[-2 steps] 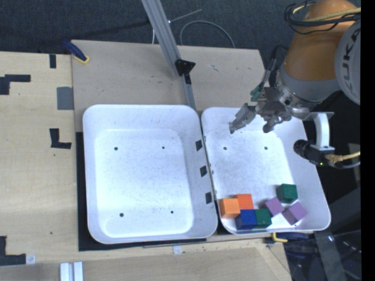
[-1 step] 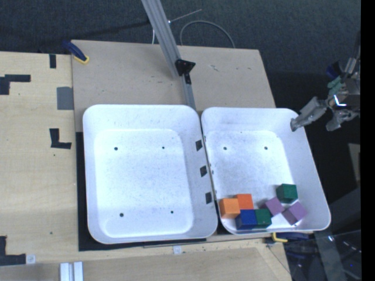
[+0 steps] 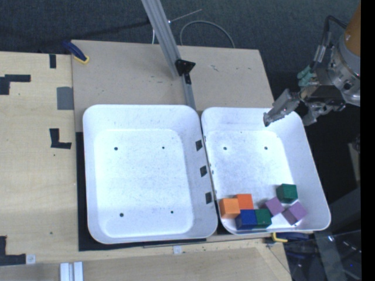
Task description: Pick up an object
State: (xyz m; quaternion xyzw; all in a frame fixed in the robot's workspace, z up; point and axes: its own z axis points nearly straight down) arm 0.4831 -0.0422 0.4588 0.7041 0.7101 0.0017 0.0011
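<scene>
Several small blocks cluster at the near end of the right bin: two orange blocks, a blue block, a green block beside it, another green block, and two purple blocks. My gripper hangs over the bin's far right corner, well away from the blocks. It is open, its two grey fingers spread apart with nothing between them.
The left bin lies beside the right one. A grey metal pole slants across the bench's far side, ending in a black clamp. A thin cable loop lies behind it. A blue-and-yellow clip sits far left.
</scene>
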